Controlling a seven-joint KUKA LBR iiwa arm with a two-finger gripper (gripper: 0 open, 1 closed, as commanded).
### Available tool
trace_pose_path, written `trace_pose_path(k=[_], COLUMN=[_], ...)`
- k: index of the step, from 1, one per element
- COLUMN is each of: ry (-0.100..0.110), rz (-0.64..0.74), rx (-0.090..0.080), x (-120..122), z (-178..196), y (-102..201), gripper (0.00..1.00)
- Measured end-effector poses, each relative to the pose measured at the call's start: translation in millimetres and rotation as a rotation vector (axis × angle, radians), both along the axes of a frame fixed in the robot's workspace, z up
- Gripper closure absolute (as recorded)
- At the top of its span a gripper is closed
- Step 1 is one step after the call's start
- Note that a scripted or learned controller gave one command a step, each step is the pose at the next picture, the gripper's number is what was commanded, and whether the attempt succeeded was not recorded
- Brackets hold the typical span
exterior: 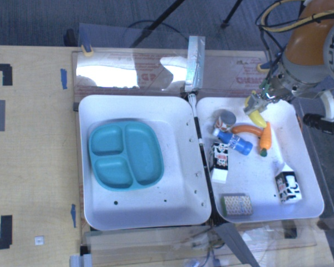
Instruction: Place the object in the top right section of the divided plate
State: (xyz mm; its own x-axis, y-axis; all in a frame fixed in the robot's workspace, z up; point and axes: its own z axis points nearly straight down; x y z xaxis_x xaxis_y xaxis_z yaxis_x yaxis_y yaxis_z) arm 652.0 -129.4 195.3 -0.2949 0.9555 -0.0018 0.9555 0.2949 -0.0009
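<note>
Camera view, progress first: nothing is placed yet. The divided plate sits in the left bin, far to the left of my fingers and lower in frame, with all three sections bare teal. The target section, top right, is the tall one on the plate's right side as I read it; that mapping is my guess from the slanted view.

I'm over the far corner of the right bin. A yellow object sits right at my fingertips, just below them. I can't tell whether I'm pinching it or just hovering on top of it, and I can't tell if I'm open or closed: the wrist blocks the gap and the pixels are mushy there. So grasp unconfirmed, and I can't say it's the thing the task means either.

Left, as I judge it: confirm grip, lift, cross the divider to the left bin, drop in the top right section.

Other stuff in the right bin, all below and left of my fingers: orange carrot-like piece, blue bottle, grey cup, a black-and-white carton; a second carton below and slightly right; a mesh-textured block at the near edge.

Hard to read: the yellow object's shape is partly hidden by me. My arm is cut off at the frame's right. Glare on the back wall washes out the print there.
</note>
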Motion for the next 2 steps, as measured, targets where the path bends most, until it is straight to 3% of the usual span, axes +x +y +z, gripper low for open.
trace_pose_path(k=[1,2], ry=[-0.019,-0.012], rz=[-0.071,-0.069], rx=[-0.002,-0.003], x=[17.1,16.1], z=[-75.5,-65.7], y=[-40.2,-40.6], gripper=[1.00,1.00])
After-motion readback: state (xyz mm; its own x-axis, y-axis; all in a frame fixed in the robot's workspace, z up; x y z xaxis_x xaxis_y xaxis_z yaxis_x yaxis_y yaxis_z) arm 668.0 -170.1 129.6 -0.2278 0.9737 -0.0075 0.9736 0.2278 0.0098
